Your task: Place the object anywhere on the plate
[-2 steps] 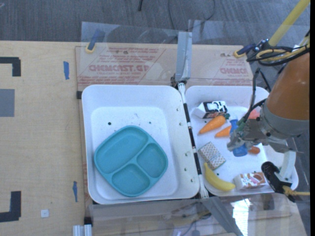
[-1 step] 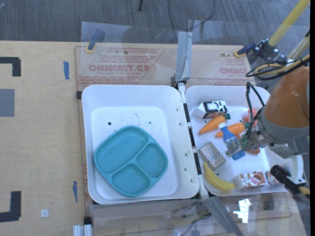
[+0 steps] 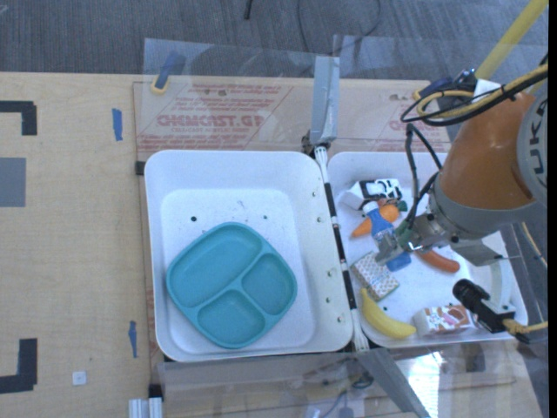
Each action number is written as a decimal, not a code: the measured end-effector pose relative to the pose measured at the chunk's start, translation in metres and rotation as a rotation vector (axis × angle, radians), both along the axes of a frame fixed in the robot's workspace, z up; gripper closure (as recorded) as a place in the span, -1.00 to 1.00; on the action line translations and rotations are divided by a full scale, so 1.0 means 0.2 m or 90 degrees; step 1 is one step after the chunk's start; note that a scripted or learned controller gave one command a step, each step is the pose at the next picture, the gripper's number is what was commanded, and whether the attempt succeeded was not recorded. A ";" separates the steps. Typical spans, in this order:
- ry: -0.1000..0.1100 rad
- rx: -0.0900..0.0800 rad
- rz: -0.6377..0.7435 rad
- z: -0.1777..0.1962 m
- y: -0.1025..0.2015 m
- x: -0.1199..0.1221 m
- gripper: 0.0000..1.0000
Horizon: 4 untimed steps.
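**Camera view.** The gripper [image 3: 402, 244] stands low in the right bin [image 3: 409, 292], among crowded items. We cannot tell whether the claw is open or closed, nor whether it grips anything.

Risks, as we judge them:
- The items lie so close together that a closing claw may catch two at once or nudge a neighbour aside.
- A weak hold may let the object drop on the ridge between the bins during the carry.

We take the object to be the speckled block [image 3: 374, 273], which lies in the right bin just beside the gripper, well apart from the plate.

Contents:
- The left bin [image 3: 174, 181] holds a teal three-part plate [image 3: 231, 283] with nothing on it.
- The right bin holds the block, a banana [image 3: 385, 318], a carrot [image 3: 365, 228], a red sausage [image 3: 440, 262], a packet [image 3: 444, 319] and a black-and-white piece [image 3: 380, 187].
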<state>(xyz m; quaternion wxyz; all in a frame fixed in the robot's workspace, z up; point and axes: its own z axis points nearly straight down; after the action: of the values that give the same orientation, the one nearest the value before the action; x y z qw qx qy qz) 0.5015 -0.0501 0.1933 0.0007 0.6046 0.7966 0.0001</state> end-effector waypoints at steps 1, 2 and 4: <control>0.000 0.000 -0.062 0.21 0.41 -0.05 1.00; 0.000 0.000 -0.151 0.40 0.40 -0.01 1.00; 0.001 0.000 -0.262 -0.12 0.84 0.21 1.00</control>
<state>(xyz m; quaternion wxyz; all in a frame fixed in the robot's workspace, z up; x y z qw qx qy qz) 0.5441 0.1189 0.1694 0.0000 0.7545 0.6563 -0.0007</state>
